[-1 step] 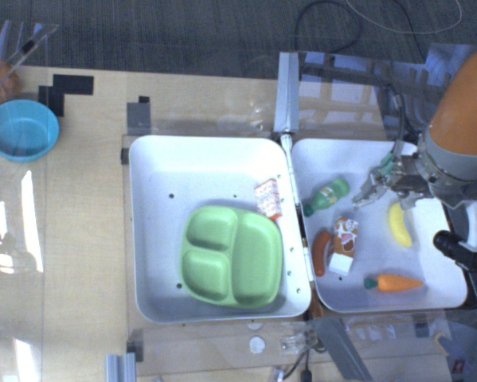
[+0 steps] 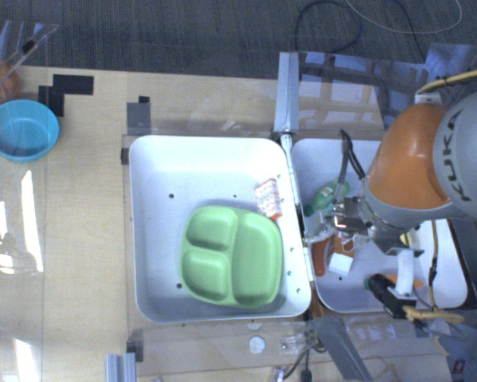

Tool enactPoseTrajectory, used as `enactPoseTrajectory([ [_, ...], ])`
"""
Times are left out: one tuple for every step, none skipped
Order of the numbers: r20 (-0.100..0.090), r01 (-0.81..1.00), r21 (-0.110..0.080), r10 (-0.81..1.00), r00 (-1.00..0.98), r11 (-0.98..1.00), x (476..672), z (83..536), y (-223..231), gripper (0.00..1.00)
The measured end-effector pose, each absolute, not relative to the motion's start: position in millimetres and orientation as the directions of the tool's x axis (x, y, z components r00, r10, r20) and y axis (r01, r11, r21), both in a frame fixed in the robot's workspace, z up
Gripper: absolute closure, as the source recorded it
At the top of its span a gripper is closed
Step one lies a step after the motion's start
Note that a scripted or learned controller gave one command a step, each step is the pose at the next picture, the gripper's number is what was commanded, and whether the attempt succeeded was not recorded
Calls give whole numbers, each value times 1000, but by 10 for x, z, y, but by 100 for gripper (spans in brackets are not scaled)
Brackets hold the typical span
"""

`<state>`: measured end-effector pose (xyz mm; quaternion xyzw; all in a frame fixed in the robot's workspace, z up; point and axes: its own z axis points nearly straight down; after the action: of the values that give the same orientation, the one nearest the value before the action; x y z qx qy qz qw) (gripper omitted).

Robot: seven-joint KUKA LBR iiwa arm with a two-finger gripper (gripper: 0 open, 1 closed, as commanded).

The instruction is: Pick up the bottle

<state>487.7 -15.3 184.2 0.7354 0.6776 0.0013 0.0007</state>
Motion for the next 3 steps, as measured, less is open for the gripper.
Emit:
enactPoseTrajectory([
  [-2, 999, 10, 999, 44, -44, 4907, 3176, -1133, 0],
  [1, 997, 4, 997, 79, -79, 5054, 2267, -256, 0],
  [1, 989, 2, 989, 149, -149, 5108, 1843, -12, 0],
])
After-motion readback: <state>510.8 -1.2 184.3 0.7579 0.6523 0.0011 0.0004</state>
